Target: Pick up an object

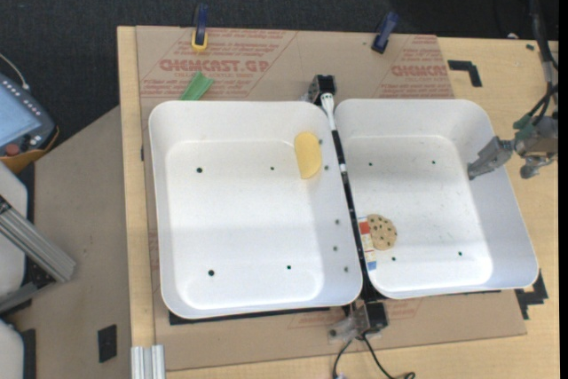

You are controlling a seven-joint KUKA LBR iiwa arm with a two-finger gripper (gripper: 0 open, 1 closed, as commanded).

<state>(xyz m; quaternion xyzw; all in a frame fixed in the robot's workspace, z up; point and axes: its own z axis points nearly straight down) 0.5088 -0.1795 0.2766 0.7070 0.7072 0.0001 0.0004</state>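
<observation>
A yellow oval object (308, 154) lies in the left bin (177, 191), close to its right wall at the back. A round brown cookie with dark chips (382, 232) rests in the right bin (497, 235), near its left wall toward the front. My gripper (508, 157) hangs at the right bin's right rim, far from both objects, with nothing visibly held. Only part of it shows at the edge of the view.
A green piece (196, 86) lies on the cardboard bench behind the left bin. Two clamps (201, 29) (384, 31) grip the bench's back edge. A black bracket (321, 89) sits where the bins meet at the back. Cables run at the front (364, 333).
</observation>
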